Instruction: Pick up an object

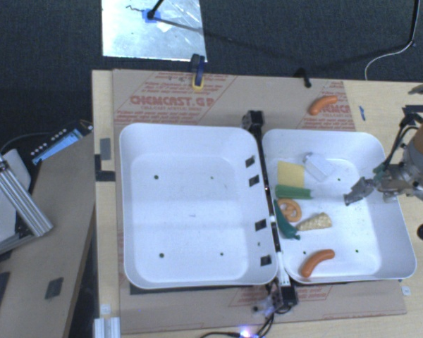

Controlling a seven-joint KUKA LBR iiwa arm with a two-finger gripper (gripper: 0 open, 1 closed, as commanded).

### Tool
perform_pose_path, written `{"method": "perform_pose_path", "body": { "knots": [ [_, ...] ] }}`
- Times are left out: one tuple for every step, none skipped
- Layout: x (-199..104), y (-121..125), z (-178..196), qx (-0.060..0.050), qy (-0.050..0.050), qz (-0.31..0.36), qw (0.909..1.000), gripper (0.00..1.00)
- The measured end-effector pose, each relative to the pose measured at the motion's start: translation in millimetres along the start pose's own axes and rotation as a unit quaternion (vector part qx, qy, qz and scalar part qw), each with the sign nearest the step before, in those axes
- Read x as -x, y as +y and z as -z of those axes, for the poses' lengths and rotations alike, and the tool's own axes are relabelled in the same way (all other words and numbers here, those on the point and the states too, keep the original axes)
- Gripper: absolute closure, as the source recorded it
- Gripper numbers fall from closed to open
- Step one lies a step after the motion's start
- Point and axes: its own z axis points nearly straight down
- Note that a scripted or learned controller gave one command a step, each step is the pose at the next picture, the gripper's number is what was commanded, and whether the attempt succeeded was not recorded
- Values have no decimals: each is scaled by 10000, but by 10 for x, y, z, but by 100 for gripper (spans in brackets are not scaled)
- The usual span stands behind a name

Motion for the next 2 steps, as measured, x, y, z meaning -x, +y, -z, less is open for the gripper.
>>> {"method": "perform_pose_path", "body": {
  "knots": [
    [-1025,13,677,36,16,62,10000,0],
    [-960,7,750,24,1,24,10000,100]
  ]
}}
